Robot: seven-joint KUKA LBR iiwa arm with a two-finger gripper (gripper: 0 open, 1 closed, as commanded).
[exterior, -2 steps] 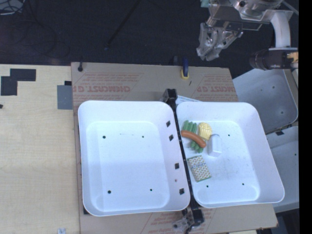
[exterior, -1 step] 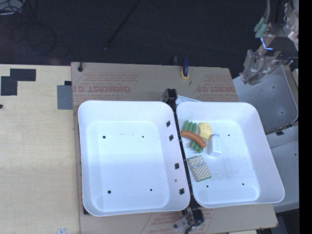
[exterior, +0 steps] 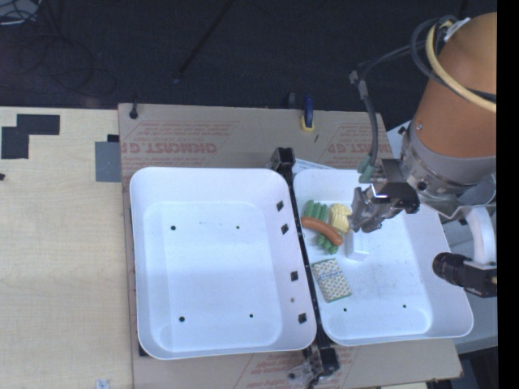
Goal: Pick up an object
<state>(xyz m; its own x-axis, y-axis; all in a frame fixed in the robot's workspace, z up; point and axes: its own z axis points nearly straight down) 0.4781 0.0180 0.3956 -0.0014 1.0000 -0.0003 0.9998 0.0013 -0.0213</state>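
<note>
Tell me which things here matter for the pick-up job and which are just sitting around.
Part of the job:
- gripper, hanging over the right bin
- green toy vegetable
- orange carrot-like piece
- yellow piece
- small patterned packet

Just lying about:
- left bin
- blue-and-yellow clamp at the board's far edge
- cardboard sheet under the bins

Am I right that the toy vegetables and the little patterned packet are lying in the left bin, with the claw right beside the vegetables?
Not quite. The camera view shows the toy vegetables and the little patterned packet lying in the right bin, not the left bin. The rest holds: the claw is right beside the vegetables.
</note>
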